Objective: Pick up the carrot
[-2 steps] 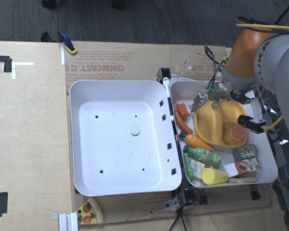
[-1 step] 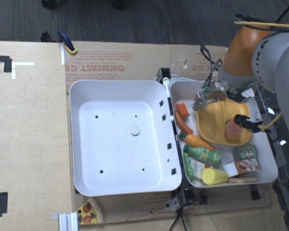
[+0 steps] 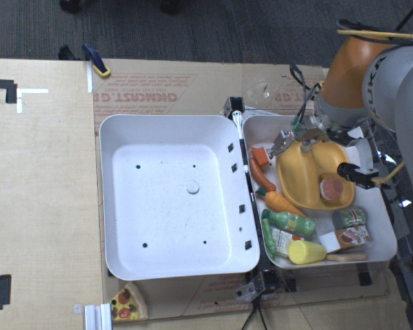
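Orange tapered carrot (image 3: pixel 284 203) lies beside glossy yellow bowl (image 3: pixel 303 177).

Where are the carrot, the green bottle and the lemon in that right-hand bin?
carrot (image 3: pixel 286 203): camera view, middle of its orange body.
green bottle (image 3: pixel 289 221): camera view, middle of its side.
lemon (image 3: pixel 305 252): camera view, centre of its yellow skin.

Carrot (image 3: pixel 287 203) hemmed by yellow bowl (image 3: pixel 303 177)

The grey arm (image 3: pixel 392 81) reaches in from the right, orange band above the wrist, gripper (image 3: pixel 296 137) pointing down-left.
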